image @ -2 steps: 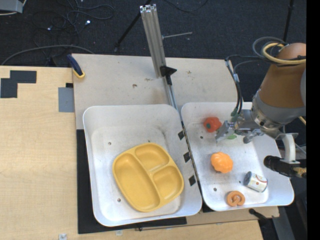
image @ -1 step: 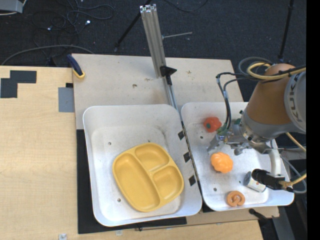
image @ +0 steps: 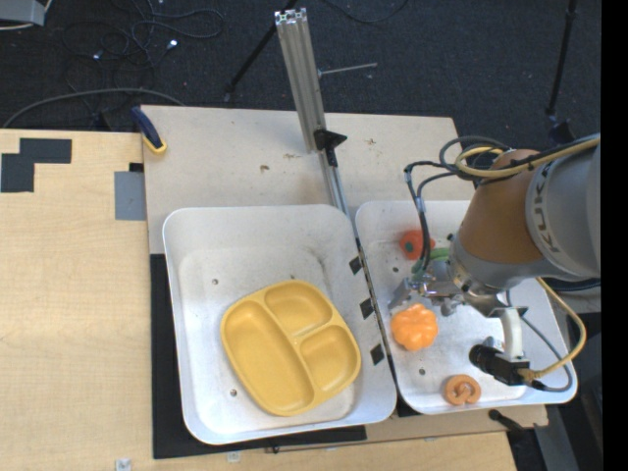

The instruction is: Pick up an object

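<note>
The orange pumpkin-shaped object [image: 414, 327] lies in the right bin [image: 549, 395], close to the wall that bin shares with the left bin [image: 186, 263]. The gripper [image: 429, 290] hangs just above and behind the pumpkin, close to touching it; how its jaws stand I cannot tell. Behind the gripper, farther from the pumpkin, sits a small red object [image: 411, 242]. In front of the pumpkin lies an orange ring [image: 461, 391]. A yellow divided plate [image: 289, 346] rests in the left bin, beside the pumpkin across the wall

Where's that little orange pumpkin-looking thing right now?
The orange pumpkin lies in the right bin, near its left wall, just below the arm's tool, with a small ring-shaped toy further toward the bin's lower edge.
</note>
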{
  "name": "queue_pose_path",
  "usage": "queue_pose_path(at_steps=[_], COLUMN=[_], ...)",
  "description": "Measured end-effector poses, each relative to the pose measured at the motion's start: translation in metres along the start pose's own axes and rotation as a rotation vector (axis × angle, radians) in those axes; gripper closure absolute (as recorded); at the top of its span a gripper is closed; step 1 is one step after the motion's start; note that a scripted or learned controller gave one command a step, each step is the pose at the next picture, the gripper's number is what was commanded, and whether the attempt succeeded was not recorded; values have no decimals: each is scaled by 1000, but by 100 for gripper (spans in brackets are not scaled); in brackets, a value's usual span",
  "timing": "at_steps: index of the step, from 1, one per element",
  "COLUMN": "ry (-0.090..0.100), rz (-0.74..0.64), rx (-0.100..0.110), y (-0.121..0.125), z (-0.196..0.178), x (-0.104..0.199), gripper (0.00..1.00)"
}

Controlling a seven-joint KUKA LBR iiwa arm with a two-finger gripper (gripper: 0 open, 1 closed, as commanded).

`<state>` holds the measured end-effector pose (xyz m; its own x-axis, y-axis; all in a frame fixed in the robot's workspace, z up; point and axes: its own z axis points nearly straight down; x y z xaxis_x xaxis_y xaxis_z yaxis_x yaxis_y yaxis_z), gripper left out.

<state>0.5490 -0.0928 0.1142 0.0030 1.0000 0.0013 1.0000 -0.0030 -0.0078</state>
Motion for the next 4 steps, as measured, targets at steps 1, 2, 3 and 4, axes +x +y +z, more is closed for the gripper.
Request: queue_pose_path(at_steps=[1, 2, 3, 4], ry=[0, 1, -2, -2], rz=[-1, 3, -4, -4], rx=[-10, -16, -10, -12], y=[2, 4, 14, 20], z=[22, 10, -37, -99], x=[0, -1, -3, -6], gripper=[0, 100, 100, 100])
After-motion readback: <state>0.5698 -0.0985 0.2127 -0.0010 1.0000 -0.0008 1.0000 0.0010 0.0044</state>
